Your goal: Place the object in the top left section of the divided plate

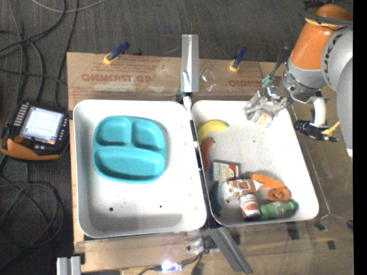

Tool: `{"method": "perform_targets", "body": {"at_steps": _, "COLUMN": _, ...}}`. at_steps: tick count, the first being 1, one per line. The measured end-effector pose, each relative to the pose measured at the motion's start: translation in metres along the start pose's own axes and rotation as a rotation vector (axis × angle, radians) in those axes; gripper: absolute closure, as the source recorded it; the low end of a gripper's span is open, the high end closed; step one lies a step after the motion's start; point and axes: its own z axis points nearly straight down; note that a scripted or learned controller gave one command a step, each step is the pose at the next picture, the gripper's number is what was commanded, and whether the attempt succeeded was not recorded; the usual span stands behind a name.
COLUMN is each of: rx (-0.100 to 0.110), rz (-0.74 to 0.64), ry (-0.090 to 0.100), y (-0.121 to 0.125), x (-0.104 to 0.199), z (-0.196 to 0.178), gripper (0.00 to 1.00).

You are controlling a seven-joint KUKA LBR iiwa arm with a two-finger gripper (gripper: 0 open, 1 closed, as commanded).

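Arm (330, 44) cut off by right edge; pincer (262, 109) blurred, finger state unreadable.

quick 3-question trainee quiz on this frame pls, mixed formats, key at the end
1. True or false: the blue divided plate lies in the left bin.
2. Which item lies nearest the right bin's upper left corner? A) yellow banana-like item B) small can C) green item
3. Fill in: the gripper is above the right bin's upper ____ corner.

Key
1. True. The plate's compartments have nothing in them.
2. A. The can and green item lie in the clutter near the bin's lower edge.
3. Right. Something pale shows at the gripper, but whether it is held is too blurred to tell.
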Motion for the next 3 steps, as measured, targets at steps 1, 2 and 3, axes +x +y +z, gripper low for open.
{"method": "perform_targets", "body": {"at_steps": 1, "rx": 0.000, "rz": -0.367, "ry": 0.003, "y": -0.057, "x": 0.081, "z": 0.022, "gripper": 1.00}}
{"method": "perform_targets", "body": {"at_steps": 2, "rx": -0.001, "rz": -0.367, "ry": 0.002, "y": -0.067, "x": 0.176, "z": -0.009, "gripper": 1.00}}
{"method": "perform_targets", "body": {"at_steps": 3, "rx": 0.000, "rz": -0.440, "ry": 0.001, "y": -0.029, "x": 0.268, "z": -0.027, "gripper": 1.00}}
